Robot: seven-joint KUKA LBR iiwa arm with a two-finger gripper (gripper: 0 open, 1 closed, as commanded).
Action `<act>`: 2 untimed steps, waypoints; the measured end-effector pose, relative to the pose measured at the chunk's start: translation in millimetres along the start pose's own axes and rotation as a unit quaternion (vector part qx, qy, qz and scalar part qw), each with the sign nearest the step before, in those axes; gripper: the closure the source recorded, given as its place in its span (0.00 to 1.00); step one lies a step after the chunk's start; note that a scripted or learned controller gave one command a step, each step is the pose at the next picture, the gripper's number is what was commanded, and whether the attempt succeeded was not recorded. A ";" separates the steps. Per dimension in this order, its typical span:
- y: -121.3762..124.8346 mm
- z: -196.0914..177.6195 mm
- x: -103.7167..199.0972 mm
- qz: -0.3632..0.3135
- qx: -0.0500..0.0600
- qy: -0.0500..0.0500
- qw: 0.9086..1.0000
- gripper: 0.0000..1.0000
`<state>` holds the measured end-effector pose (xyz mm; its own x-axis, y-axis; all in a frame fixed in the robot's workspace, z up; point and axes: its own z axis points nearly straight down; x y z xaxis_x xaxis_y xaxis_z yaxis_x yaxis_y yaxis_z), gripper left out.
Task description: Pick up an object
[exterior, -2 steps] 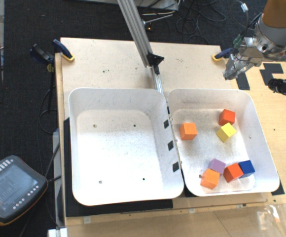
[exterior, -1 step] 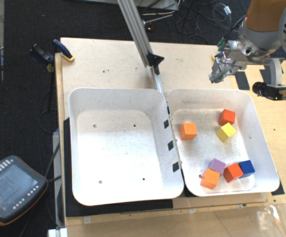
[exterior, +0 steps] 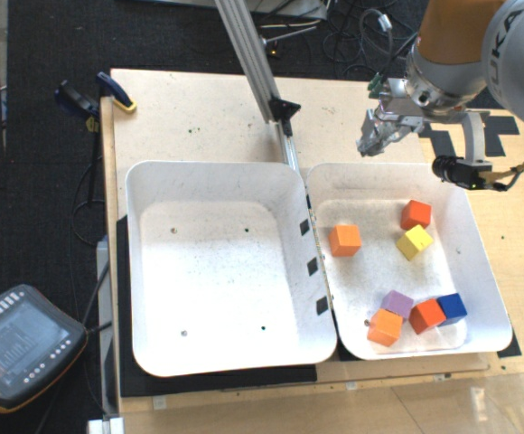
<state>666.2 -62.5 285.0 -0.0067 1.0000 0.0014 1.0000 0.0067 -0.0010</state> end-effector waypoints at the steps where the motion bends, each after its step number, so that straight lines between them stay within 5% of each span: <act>1: -4.7 1.3 51.3 0.000 0.000 0.000 1.000 1.00; 2: -5.2 7.0 111.1 0.000 0.000 0.000 1.000 1.00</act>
